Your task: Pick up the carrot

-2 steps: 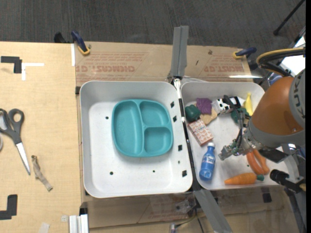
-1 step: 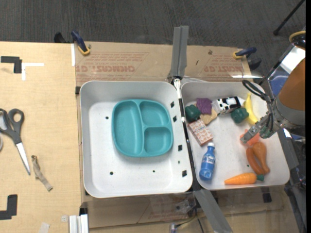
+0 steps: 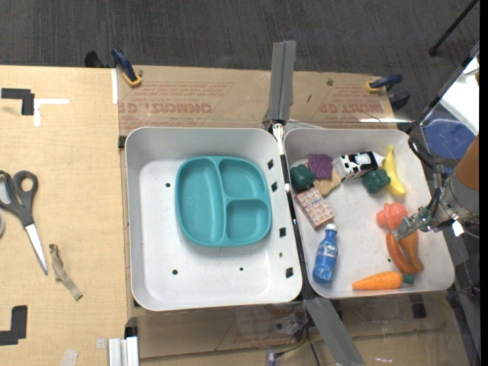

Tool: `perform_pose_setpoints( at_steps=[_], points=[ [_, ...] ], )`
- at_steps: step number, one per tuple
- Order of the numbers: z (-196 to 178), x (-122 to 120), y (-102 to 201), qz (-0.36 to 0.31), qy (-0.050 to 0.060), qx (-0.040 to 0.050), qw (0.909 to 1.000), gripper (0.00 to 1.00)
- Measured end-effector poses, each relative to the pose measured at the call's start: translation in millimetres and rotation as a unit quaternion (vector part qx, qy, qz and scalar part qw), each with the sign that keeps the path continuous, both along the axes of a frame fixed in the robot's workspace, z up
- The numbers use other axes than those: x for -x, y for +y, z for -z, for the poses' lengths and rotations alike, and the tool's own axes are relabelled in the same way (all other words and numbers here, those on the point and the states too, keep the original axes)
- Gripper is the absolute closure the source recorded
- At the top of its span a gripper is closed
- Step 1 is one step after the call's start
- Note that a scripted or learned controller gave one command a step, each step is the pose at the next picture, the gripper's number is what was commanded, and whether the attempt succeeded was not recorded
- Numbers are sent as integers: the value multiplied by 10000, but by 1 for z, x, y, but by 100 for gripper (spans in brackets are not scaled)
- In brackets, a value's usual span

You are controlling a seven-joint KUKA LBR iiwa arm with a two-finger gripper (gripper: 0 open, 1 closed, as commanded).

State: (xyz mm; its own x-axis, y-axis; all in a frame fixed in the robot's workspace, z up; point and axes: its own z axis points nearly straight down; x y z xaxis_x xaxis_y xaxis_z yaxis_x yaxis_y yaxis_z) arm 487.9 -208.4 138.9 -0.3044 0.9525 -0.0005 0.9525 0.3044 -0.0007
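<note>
1. I count two carrots in the right bin (image 3: 305, 204): one carrot (image 3: 378, 281) lies flat along the bin's lower edge, green end toward the right, and a second carrot (image 3: 404, 254) stands slanted just above it, near the right wall.
2. My gripper (image 3: 420, 223) sits at the frame's right edge, directly over the top of the slanted carrot; the flat one lies below and to the left of it, apart.
3. I cannot tell how my tool stands or whether it has hold of anything; the tip is too small and cluttered.
4. Around them, one each: a pink-orange lumpy toy (image 3: 391, 215), a blue bottle (image 3: 325, 255), a banana (image 3: 394, 170), a black-and-white cow (image 3: 358, 162), a purple block (image 3: 320, 164); and two dark green pieces (image 3: 302, 177).
5. The left bin (image 3: 152, 265) holds one teal divided plate (image 3: 224, 201).
6. One pair of scissors (image 3: 24, 213) lies at the left edge of the frame.
</note>
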Motion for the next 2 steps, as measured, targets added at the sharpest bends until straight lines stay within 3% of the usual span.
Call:
perform_pose_setpoints(
  at_steps=[1, 2],
  points=[
    [46, -86, -4, 1467, -1, 5, 9892, 100],
    [8, -102, -14, -3100, -19, 11, 9507, 100]
  ],
)
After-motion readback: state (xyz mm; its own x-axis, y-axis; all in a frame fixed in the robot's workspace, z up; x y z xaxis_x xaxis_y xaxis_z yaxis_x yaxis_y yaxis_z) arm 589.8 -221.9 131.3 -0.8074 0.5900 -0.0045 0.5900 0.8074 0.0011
